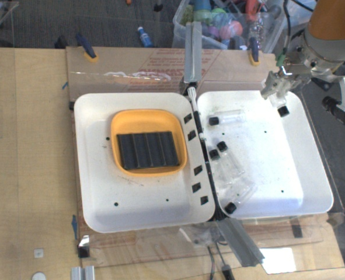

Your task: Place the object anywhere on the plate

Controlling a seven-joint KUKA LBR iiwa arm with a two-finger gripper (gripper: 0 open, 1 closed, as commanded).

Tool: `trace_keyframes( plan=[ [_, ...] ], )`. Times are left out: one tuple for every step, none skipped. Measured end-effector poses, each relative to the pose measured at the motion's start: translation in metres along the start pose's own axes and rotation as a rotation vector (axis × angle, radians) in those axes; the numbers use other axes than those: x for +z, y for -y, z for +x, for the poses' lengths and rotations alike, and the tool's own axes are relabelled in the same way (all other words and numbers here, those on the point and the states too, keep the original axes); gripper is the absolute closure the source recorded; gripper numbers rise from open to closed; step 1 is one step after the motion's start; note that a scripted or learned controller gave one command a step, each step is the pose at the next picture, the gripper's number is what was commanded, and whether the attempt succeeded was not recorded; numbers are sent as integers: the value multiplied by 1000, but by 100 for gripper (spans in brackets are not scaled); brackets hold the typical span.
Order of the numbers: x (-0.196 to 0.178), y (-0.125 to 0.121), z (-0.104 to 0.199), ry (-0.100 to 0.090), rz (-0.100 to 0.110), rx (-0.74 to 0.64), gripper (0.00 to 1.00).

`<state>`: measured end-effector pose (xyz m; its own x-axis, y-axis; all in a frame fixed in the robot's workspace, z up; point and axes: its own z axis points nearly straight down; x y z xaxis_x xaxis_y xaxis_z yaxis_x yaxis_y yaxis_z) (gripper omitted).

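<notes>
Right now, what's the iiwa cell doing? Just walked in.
A pick-and-place try: put the object on the plate. The orange plate sits in the left bin, and a dark ribbed rectangular block already lies flat on it. The arm reaches in from the right, with its gripper over the far edge of the right bin, away from the plate. The view shows nothing between its fingers. A few clear tubes with black caps lie in the right bin.

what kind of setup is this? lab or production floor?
Most likely a robotics research lab, not production. A grey arm with an orange band reaches over two shallow white bins on a wooden bench. A clear tub of mixed colourful test objects sits on the floor behind, and an orange plate holds a dark ridged block.
</notes>
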<state>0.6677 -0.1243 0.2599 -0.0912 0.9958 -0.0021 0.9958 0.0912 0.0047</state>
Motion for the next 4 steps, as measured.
trace_keyframes(
  plan=[
    [-17,1,-10,0,0,-63,100],
    [-51,3,-34,1,-2,-329,100],
    [-116,8,-86,2,-2,-431,100],
    [-177,8,-98,3,-4,-706,100]
  ],
)
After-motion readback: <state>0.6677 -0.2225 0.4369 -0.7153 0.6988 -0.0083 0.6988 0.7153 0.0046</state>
